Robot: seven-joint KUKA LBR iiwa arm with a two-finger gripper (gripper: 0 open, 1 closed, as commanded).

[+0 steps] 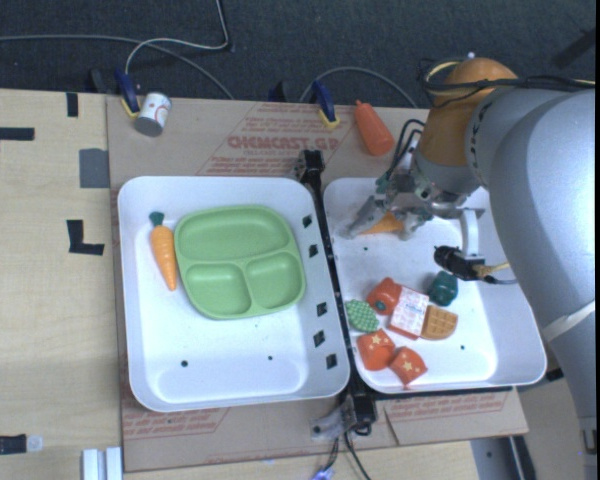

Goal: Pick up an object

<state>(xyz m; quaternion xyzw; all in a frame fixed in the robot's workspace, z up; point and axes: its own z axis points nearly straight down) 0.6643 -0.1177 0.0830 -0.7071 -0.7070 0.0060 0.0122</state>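
Grasp step: gripper [380, 218] low over orange piece [388, 226]; jaw state unclear, cannot tell. Next: close squarely, lift straight.

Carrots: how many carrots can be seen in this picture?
2. One carrot lies in the left bin, beside the green plate. Another carrot lies outside, behind the right bin. The arm may hide more.
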